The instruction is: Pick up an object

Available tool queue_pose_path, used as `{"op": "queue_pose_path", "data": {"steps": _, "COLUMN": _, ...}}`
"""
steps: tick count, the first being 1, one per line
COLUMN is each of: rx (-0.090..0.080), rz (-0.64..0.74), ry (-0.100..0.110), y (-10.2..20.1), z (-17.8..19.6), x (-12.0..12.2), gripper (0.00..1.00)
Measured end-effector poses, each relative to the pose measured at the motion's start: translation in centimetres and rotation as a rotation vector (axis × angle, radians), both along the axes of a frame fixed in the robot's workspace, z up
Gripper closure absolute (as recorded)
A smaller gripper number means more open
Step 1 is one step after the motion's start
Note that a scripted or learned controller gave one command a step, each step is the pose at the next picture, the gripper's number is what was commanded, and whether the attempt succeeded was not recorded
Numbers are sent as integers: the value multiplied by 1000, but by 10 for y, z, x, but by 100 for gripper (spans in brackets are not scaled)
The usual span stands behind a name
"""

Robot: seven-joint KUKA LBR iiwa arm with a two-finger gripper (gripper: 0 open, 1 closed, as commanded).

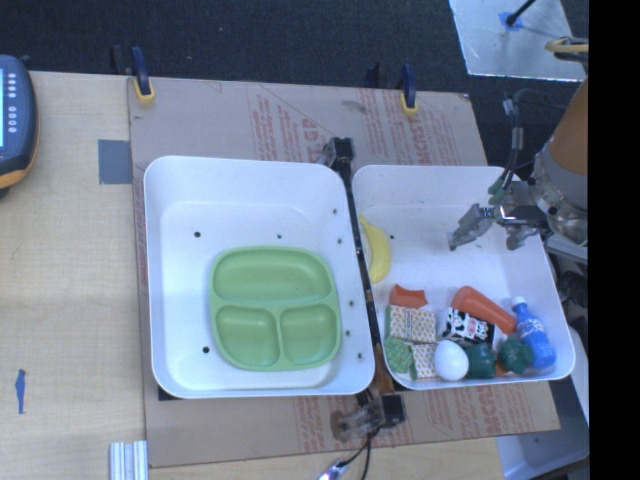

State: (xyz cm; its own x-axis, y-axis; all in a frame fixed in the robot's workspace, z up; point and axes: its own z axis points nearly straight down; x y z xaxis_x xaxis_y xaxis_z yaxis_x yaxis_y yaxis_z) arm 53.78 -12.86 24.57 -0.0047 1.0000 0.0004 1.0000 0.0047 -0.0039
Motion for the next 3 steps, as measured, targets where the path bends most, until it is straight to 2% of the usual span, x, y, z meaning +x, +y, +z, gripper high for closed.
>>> {"op": "queue_pose_path", "data": {"steps": 1, "rx": -4, "rz": -4, "ry": -6, "y": -15, "z": -156, "x": -41, "gripper": 0}}
{"op": "queue_pose_path", "data": {"steps": 2, "rx": 0, "rz": 4, "ry": -6, "y": -13, "z": -141, "x": -39, "gripper": 100}}
{"op": "queue_pose_path", "data": {"steps": 3, "rx": 0, "rz": 3, "ry": -6, "y": -13, "z": -141, "x": -39, "gripper": 0}}
